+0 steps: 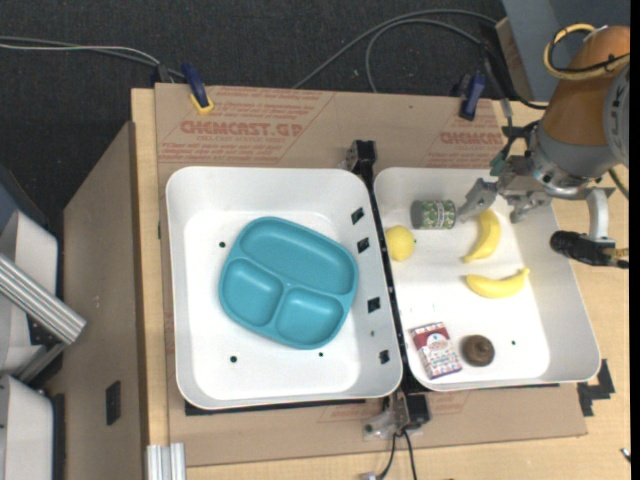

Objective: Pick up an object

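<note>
The right bin (560, 318) holds a green can (433, 214) lying on its side, a lemon (400, 242), two bananas (484, 238) (497, 284), a small red-and-white card box (435, 350) and a brown round piece (478, 349). My gripper (498, 204) hangs at the bin's far edge, just above the upper banana's top end and to the right of the can. Its fingers (477, 201) are spread open with nothing between them.
The left bin (190, 268) holds a teal divided plate (288, 281). A black divider with clips runs between the bins (372, 258). Cables and two clamps (197, 90) lie along the bench's far side. The arm's grey body (575, 138) fills the upper right.
</note>
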Controlling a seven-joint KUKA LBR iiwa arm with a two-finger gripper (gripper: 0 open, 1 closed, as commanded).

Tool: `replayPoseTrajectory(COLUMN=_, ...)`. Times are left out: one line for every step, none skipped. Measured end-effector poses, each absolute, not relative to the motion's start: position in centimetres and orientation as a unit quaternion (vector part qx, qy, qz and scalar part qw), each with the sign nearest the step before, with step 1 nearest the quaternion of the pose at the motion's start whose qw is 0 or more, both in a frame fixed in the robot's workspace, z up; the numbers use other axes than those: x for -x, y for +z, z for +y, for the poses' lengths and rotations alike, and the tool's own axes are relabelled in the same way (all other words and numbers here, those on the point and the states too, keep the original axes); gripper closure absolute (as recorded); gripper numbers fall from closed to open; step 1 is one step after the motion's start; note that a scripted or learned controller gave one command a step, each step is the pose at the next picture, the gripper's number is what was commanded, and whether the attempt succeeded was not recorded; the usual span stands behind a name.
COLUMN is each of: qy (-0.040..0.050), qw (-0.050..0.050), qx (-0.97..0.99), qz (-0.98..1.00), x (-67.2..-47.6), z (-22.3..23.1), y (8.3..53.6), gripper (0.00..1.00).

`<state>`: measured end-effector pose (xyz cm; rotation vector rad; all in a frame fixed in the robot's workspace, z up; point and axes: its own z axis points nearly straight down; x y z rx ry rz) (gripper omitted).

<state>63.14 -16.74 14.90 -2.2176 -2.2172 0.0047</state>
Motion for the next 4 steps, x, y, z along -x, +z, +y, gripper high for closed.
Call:
replayPoseTrajectory(qy=-0.0004, qw=0.000, qx=0.707, qz=-0.707, x=-63.3, z=-16.7, y=16.4, gripper=1.00)
replayPoseTrajectory(qy=-0.0017, qw=-0.003, qx=0.707, qz=-0.707, x=-63.4, z=-17.0, y=20.8, gripper=1.00)
replayPoseTrajectory(qy=-0.0015, qw=-0.002, qx=0.707, qz=-0.708, x=-63.5, z=-17.0, y=24.0, gripper=1.00)
replayPoseTrajectory(qy=0.0004, qw=0.002, qx=0.705, qz=-0.709, x=-61.7, z=-11.9, y=22.8, gripper=1.00)
